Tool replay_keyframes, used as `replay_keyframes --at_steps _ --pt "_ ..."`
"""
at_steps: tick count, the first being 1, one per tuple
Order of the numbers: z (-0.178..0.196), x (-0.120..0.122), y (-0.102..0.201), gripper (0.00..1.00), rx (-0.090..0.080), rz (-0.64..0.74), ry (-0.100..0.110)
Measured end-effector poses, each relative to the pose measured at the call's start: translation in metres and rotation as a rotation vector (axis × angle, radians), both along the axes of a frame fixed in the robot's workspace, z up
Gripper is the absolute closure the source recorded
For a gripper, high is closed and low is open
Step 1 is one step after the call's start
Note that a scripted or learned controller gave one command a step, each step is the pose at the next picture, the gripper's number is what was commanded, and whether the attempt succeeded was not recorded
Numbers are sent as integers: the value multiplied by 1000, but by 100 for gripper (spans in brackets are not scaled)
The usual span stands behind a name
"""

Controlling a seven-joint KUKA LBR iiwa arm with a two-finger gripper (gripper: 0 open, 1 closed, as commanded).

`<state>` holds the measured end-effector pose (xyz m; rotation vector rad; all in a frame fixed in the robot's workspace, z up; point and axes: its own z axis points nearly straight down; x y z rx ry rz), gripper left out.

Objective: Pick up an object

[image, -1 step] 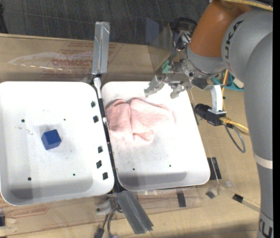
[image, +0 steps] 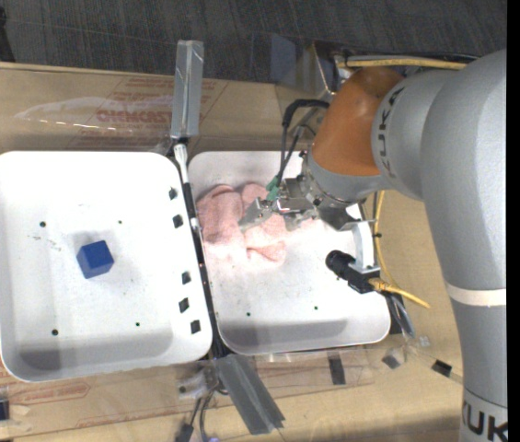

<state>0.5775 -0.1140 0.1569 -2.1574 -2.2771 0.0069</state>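
Note:
A crumpled pink cloth (image: 236,221) lies in the upper left part of the right bin (image: 287,325). A blue cube (image: 96,258) rests in the left bin (image: 20,247), left of its middle. My gripper (image: 261,212) hangs low over the right bin, right at the pink cloth, with its metal tip touching or pressing into the cloth's right side. The arm's grey body and orange band cover the bin's upper right corner.
The two white bins sit side by side on a cardboard-covered bench, split by a grey divider rail (image: 190,247) with black clips. The large grey arm (image: 453,201) fills the right side of the view.

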Motion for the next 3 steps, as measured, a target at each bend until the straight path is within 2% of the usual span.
replay_keyframes --at_steps 1,2,3 --pt "-64 30 -22 0 1 144 -7" --pt "-54 30 -22 100 0 146 -6" --pt "35 27 52 100 -1 42 -3"
